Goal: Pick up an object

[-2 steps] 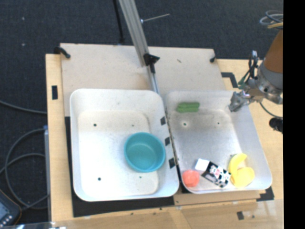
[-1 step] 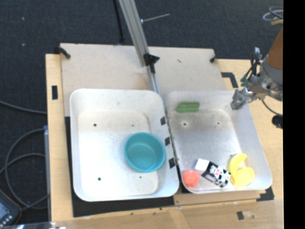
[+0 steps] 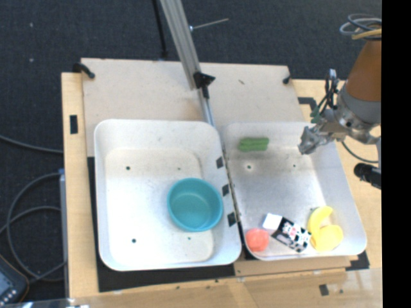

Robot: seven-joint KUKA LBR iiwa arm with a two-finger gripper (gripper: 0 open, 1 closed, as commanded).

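Hovering over the far right corner of the right shallow white bin, the two-finger gripper hung at the end of the grey arm with the orange band, and nothing showed between its fingers; whether they were spread or pressed together could not be told from this view. The nearest candidate, a small green oblong block, lay near the far edge of the same bin, off toward the bin's left wall from the gripper, with its long axis running along that far edge. A move toward it would likely be a short sideways shift and a descent. It looked soft-edged and matte, flat on the bin floor and clear of the walls. Well apart, along the near edge of this bin, sat an orange-red ball, a small black-and-white patterned block and a yellow plastic cup-like piece, clustered close together. A teal plastic bowl rested in the left white bin.
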